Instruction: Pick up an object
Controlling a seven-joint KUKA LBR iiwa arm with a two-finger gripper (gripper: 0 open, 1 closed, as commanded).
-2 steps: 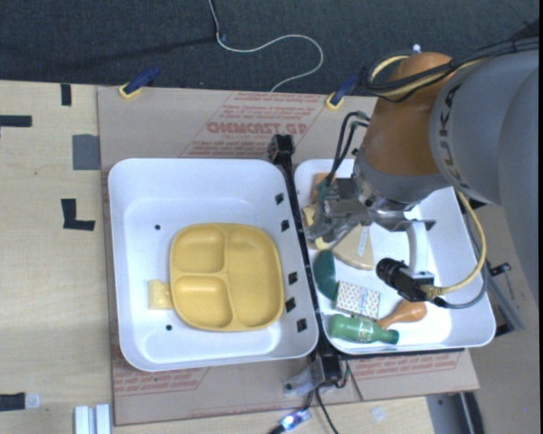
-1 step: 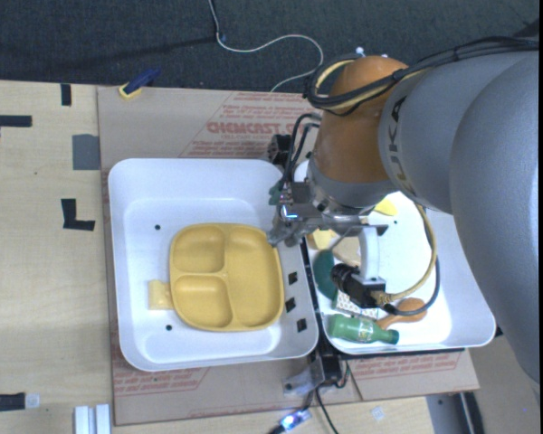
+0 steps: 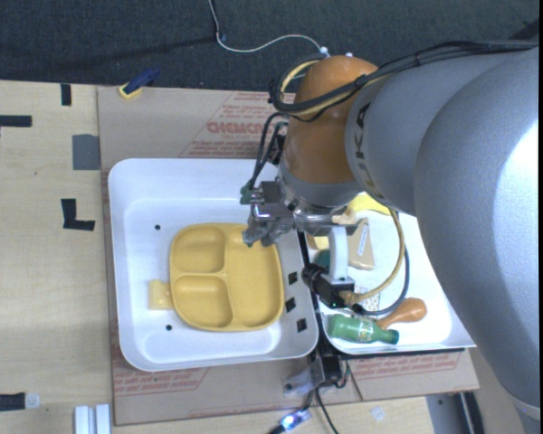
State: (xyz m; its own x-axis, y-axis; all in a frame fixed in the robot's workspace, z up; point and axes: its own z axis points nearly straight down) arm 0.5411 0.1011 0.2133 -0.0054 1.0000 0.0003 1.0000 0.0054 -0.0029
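My gripper [image 3: 261, 233] hangs over the left bin [image 3: 127, 242], at the upper right corner of the yellow divided plate [image 3: 224, 277]. The plate covers most of the floor; open white floor remains along the far and left walls. The right bin [image 3: 434, 333] is crowded: green bottle [image 3: 362, 331], orange piece [image 3: 405, 313], cables.

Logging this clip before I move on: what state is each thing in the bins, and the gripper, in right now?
Tray: flat in the left bin, right way up, compartments bare.
Green bottle: on its side in the right bin.
Orange item: lying beside the bottle.
Gripper: low over the tray's upper right corner; nothing seen between its fingers.
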